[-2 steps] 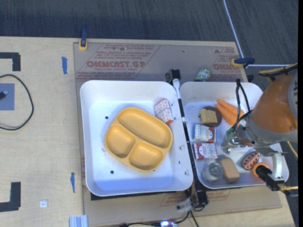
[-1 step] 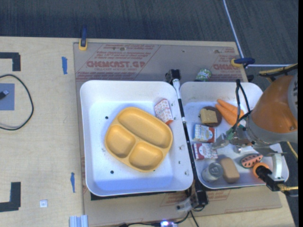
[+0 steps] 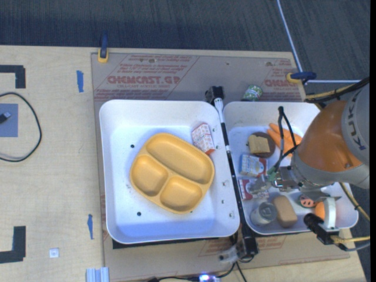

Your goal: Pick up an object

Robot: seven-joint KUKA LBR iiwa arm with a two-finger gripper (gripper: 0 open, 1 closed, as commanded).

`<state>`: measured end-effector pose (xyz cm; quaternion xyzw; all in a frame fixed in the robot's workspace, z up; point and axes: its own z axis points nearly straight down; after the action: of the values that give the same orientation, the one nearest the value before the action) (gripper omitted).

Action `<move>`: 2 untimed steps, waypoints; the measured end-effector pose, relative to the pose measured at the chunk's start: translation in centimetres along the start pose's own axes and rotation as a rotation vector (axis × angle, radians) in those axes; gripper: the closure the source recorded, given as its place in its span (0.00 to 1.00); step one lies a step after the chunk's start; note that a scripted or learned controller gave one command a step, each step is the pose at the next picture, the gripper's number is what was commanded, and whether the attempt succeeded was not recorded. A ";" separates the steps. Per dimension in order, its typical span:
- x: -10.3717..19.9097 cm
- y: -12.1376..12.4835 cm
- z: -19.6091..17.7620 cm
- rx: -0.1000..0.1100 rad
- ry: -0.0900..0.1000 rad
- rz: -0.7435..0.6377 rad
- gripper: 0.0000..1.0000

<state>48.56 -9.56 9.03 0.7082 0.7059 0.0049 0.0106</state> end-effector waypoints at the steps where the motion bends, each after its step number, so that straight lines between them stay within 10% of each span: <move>1: -0.2 0.0 0.0 0.001 0.003 -0.002 0.00; 2: 0.0 0.0 0.0 0.001 0.000 0.000 0.00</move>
<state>48.52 -9.61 8.99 0.7084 0.7058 0.0046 0.0103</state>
